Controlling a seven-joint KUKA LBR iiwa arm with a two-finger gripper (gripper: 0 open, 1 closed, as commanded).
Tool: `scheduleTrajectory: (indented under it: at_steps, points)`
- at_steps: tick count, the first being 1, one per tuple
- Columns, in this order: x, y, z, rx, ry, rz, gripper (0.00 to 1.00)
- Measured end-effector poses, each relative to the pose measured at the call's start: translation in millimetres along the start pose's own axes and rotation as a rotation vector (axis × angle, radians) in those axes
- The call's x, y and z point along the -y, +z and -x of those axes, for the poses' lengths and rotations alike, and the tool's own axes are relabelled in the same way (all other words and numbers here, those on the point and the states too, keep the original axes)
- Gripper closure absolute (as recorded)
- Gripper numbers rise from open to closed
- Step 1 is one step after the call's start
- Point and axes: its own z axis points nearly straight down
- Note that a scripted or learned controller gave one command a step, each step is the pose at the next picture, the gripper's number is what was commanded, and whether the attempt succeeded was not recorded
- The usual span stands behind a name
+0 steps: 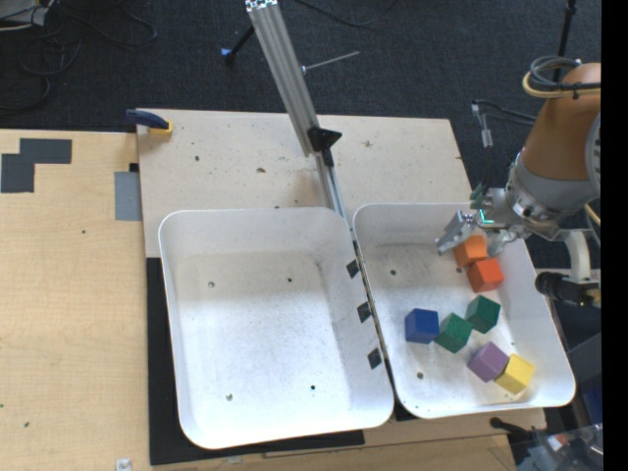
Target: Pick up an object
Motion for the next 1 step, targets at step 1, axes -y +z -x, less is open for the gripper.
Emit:
scheduleTrajectory:
  at_steps: [1]
  points:
    - [-1.0,-2.4,0.1,0.001,-0.001,0.004,0.0]
